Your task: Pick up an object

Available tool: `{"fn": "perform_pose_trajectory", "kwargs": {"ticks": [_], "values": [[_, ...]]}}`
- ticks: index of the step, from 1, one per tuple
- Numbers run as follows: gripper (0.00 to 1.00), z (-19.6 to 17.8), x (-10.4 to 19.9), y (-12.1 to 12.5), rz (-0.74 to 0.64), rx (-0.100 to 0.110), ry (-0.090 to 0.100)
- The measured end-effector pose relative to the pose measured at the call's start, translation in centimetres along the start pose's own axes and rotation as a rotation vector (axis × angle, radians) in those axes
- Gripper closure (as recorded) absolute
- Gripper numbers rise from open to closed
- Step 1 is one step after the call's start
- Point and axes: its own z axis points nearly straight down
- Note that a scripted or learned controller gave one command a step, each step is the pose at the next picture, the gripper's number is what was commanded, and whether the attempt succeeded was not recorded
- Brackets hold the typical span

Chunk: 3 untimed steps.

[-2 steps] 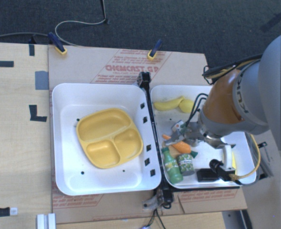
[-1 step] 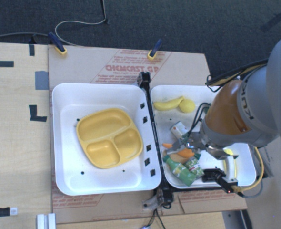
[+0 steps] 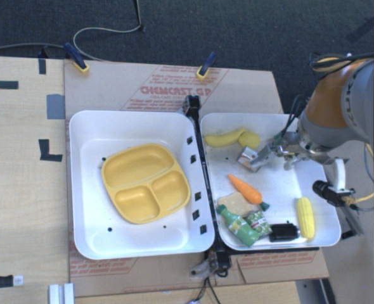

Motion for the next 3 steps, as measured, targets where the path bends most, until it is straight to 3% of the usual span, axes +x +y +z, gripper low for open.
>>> {"fn": "perform_pose_trajectory", "kwargs": {"ticks": [1,2,3], "values": [[0.00,4.9,5.7,-1.5,-0.001,0.000,0.002],[0.00,4.8,6.6,-4.6,0.000,-0.005,0.000],[1.00,3.8,6.5,-4.5,0.001,-0.006,-0.002]]}}
